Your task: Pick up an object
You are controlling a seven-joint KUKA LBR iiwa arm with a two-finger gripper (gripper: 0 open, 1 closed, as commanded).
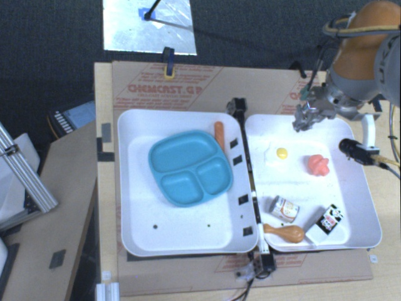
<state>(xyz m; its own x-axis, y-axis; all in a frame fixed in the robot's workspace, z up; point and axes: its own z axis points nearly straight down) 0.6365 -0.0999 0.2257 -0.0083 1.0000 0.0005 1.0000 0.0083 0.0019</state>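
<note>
My gripper [304, 120] hangs over the far edge of the right bin [357, 193], on the grey arm with the orange band coming in from the upper right. It looks small and dark from here. Nothing shows beneath it. In the right bin lie a fried egg toy [277, 155], a pink-red lumpy toy [317, 165], a small tin can [285, 209] on its side, a tan drumstick [286, 232] and a black-and-white carton [329, 219]. The egg is the closest to the gripper, a little below and to its left.
The left bin [141, 231] holds a blue divided plate [190, 168] and an orange sausage [218, 134] by the plate's far right edge. A black clamp strip [247, 180] runs between the bins. A black part of the arm [357, 149] overhangs the right bin's right side.
</note>
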